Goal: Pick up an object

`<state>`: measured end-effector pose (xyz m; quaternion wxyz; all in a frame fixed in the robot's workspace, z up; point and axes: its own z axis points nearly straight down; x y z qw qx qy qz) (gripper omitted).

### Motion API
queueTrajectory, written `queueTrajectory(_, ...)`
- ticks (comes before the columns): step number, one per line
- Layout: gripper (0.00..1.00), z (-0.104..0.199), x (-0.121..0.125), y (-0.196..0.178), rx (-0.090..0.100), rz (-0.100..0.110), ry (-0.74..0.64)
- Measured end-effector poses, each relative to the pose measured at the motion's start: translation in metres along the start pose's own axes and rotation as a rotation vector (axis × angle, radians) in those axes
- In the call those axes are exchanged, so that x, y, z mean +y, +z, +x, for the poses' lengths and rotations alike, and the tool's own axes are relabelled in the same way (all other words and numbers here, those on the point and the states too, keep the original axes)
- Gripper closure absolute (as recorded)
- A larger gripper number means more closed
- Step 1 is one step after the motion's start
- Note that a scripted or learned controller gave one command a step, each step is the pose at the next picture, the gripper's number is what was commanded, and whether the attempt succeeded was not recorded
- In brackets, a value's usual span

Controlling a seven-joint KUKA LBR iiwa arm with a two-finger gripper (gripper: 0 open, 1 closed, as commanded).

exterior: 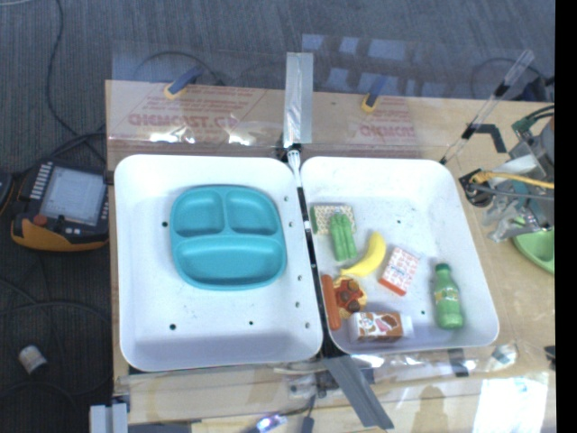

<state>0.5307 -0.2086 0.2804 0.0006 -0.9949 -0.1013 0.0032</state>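
The right bin (424, 174) holds several small items. A yellow banana (368, 256) lies near its middle, beside a green ridged vegetable (343, 238) that rests on a speckled card (330, 215). A red and white packet (399, 271) and a green bottle (446, 297) lie to the right. Near the front are a red toy (348, 293), an orange stick (330, 305) and a white and brown carton (379, 326). My gripper (507, 207) appears as a grey metal shape at the right edge, outside the bin and away from all the items.
The left bin (144, 332) holds a teal divided plate (227, 237). A green bowl (539, 246) and cables lie on the bench to the right. A handheld controller (61, 207) sits on the floor at the left.
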Motion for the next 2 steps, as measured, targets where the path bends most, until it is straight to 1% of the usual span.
queueTrajectory(1, 1.0, 0.004, -0.065, -0.015, 0.001, 0.001, -0.002)
queueTrajectory(2, 1.0, -0.044, -0.023, -0.04, 0.002, -0.004, -0.176)
